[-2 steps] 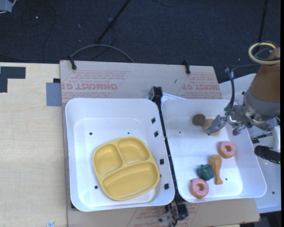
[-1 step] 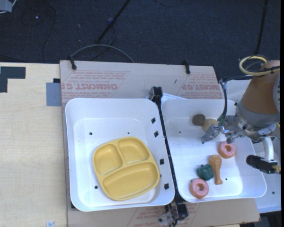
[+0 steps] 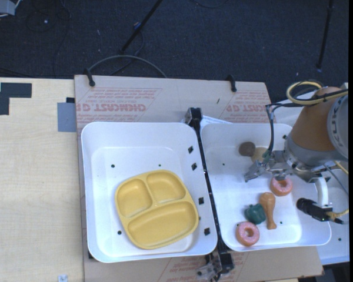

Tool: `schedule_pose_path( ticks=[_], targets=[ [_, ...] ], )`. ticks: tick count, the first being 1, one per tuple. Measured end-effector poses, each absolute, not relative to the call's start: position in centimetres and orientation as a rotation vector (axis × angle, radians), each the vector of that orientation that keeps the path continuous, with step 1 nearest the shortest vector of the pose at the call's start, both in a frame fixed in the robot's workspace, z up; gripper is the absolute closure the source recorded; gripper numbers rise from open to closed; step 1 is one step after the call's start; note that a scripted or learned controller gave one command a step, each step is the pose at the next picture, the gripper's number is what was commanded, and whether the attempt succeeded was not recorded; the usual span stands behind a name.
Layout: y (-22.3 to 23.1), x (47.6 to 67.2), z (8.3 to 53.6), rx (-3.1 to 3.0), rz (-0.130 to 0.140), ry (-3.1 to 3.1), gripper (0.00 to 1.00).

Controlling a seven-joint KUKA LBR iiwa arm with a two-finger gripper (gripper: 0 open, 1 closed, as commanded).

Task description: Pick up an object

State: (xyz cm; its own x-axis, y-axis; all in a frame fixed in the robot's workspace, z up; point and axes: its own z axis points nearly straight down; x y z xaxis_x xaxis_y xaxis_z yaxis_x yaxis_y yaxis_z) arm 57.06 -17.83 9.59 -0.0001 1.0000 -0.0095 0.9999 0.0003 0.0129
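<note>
My gripper (image 3: 269, 170) hangs low over the middle of the right bin (image 3: 229, 140), and its fingers look spread open with nothing between them. A pink donut (image 3: 281, 186) lies just in front of it, touching or nearly touching. Behind it to the left sit a brown round lump (image 3: 246, 148) and a small beige piece (image 3: 259, 153). Nearer the front lie a tan drumstick (image 3: 268, 207), a teal object (image 3: 255, 214) beside it, and a second pink donut (image 3: 247, 233).
The left bin (image 3: 100, 157) holds a yellow divided plate (image 3: 157, 208). A black divider (image 3: 203, 175) runs between the two bins. The arm's orange band and grey body reach over the right bin's far right side.
</note>
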Motion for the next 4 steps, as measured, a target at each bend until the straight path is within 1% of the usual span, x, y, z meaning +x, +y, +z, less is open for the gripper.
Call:
schedule_pose_path(
  ticks=[1, 2, 3, 4],
  targets=[
    [-17.6, 57.0, 10.5, 2.217, 0.007, 2.214, 1.0],
    [-18.3, 56.9, 14.9, 2.226, 0.0, 2.217, 1.0],
    [-18.4, 57.0, 20.2, 2.218, 0.003, 2.221, 1.0],
    [-12.2, 56.9, 21.0, 2.218, -0.001, 2.229, 1.0]
  ],
)
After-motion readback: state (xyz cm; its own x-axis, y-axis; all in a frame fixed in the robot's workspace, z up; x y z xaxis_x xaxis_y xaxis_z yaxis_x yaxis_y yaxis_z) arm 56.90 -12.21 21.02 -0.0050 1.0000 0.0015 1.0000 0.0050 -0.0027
